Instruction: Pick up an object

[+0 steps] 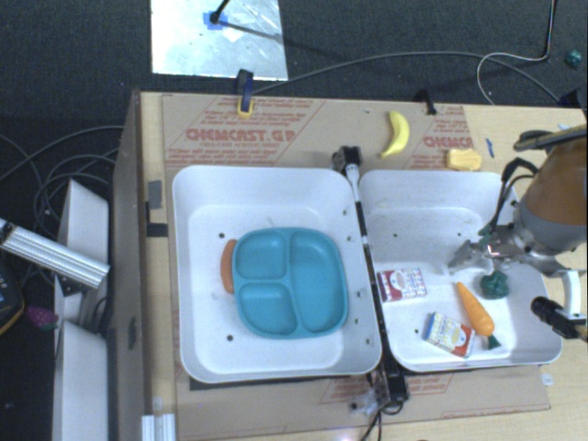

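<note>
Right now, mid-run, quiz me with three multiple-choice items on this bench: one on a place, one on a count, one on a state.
1. Where does the blue divided plate lie?
A. in the left bin
B. in the right bin
C. on the cardboard behind the bins

2. How many small cartons lie in the right bin?
A. none
B. two
C. four

3. How does the carrot sit?
A. standing on end
B. lying flat on the bin floor
C. hanging over the bin rim

Key: 1 A, the plate rests in the left bin, with an orange sausage at its left edge. 2 B, one carton lies near the divider and another nearer the front. 3 B, the carrot lies flat, its green end toward the front, near a dark green thing.
</note>
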`<control>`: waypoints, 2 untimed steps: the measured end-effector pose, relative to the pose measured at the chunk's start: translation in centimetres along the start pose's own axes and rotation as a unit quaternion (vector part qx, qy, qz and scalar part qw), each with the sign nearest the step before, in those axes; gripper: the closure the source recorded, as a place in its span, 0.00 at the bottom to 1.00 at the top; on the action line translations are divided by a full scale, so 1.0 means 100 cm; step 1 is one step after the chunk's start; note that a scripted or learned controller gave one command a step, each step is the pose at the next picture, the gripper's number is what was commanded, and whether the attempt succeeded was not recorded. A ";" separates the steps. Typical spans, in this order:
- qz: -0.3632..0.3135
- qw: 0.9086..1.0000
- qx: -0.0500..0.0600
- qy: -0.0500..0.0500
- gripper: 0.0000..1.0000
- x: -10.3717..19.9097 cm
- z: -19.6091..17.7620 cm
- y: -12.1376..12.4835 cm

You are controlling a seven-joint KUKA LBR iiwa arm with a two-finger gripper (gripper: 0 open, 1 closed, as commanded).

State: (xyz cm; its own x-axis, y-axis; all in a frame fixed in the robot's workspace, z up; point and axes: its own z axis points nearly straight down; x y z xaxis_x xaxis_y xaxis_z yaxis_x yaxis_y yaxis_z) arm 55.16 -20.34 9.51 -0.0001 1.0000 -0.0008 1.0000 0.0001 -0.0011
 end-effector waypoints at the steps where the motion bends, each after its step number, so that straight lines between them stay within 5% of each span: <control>1: -0.001 1.000 -0.001 0.000 0.00 -0.003 0.011 -0.028; 2: -0.001 1.000 -0.003 0.000 1.00 -0.003 0.000 -0.027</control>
State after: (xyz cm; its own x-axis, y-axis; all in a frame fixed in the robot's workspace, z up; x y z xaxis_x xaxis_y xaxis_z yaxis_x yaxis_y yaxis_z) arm 52.50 -20.64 9.49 -0.0016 1.0000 -0.0006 1.0000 0.0016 0.0040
